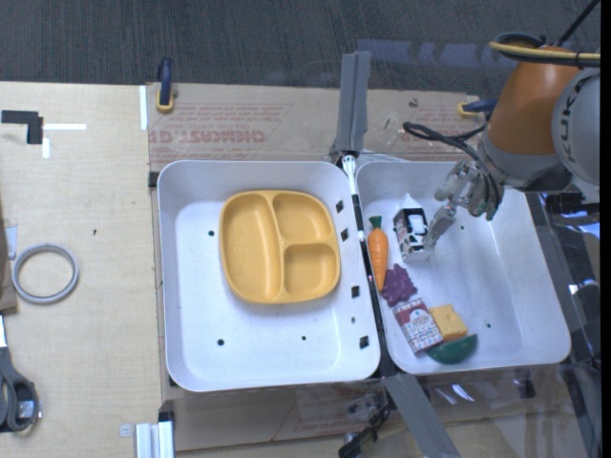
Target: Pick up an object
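Observation:
In the right bin (516,294), my gripper (432,240) hangs low just to the right of a small black-and-white carton (410,231), close to it or touching it. An orange carrot (378,253) lies along the bin's left wall, with a purple bunch of grapes (398,282) just below it. Nearer the front lie a red box (417,324), a yellow block (448,322) and a green piece (453,350).
The left bin (191,332) holds a yellow divided plate (279,246). A grey ring (41,273) and scissors (16,401) lie on the wooden bench at the left. The arm's orange band (530,103) is over the right bin's far right corner.

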Controlling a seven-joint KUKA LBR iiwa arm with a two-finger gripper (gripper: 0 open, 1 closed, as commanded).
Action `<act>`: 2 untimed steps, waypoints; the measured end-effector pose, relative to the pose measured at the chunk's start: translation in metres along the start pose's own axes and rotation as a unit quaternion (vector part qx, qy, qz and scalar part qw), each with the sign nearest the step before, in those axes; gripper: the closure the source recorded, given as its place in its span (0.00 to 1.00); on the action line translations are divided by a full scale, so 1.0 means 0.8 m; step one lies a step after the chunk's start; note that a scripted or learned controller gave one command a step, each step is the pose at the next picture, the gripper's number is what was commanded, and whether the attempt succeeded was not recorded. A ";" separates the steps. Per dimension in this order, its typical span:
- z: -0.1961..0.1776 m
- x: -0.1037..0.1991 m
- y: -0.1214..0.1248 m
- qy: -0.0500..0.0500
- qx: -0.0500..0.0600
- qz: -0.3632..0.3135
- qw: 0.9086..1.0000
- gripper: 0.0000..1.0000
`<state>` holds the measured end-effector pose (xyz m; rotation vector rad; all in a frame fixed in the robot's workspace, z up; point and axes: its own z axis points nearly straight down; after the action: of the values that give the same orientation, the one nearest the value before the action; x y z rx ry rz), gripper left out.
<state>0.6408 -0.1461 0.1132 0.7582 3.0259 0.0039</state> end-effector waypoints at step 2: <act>-0.072 0.012 0.018 0.009 0.006 0.113 0.994 0.00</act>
<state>0.6379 -0.1288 0.1708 1.1021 2.9392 -0.0025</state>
